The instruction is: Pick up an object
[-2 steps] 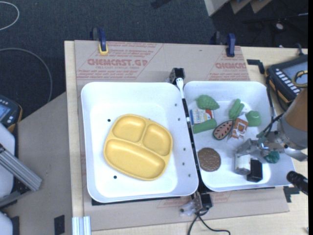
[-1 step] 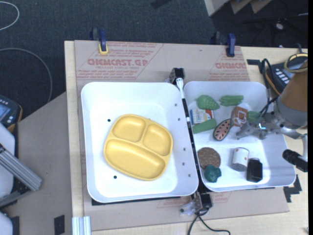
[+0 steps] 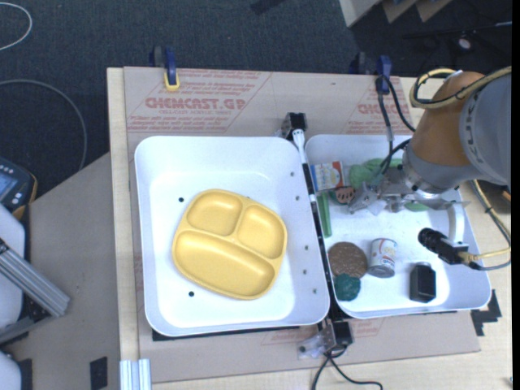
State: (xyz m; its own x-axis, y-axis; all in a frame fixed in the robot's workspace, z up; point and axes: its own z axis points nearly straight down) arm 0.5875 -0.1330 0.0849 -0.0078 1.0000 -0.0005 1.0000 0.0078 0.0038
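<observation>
The right bin (image 3: 463, 303) holds several small objects. A small printed box (image 3: 327, 174) and a green crumpled item (image 3: 366, 171) lie at the back. A brown round disc (image 3: 348, 258), a dark teal lump (image 3: 348, 287), a small can (image 3: 382, 257) and a black block (image 3: 422, 283) sit towards the front. A green stick (image 3: 324, 214) lies along the left wall. My gripper (image 3: 379, 197) is low inside this bin, just in front of the green item and right of the printed box. Nothing visibly hangs from it.
In the left bin (image 3: 162, 169) lies a yellow divided plate (image 3: 230, 243). A black cylindrical piece (image 3: 441, 246) juts over the right bin near its right wall. The arm's orange band (image 3: 443, 128) hangs over the bin's back right corner. Cables run along the bench's right side.
</observation>
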